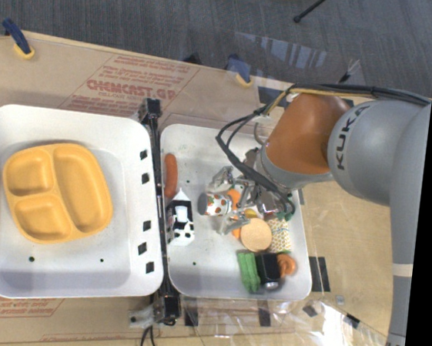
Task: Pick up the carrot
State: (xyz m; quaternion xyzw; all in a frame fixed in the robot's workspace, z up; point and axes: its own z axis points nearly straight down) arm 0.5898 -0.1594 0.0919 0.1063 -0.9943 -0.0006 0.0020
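Grey arm (374, 147) over right bin (188, 278), hand (242, 202) among toys.

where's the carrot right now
In the camera view the carrot lies in the right bin, along its left wall next to the divider, just above the black-and-white cow toy and left of the gripper.

Both white bins (58, 267) look like smooth moulded plastic with a soft sheen. The yellow divided tray (57, 191) in the left bin is matt plastic. Under them the bench (133, 81) is covered in brown printed cardboard, dull and papery, with clear glossy film at its near right corner. The arm (374, 147) has a smooth grey shell, its orange band (301, 135) glossier.
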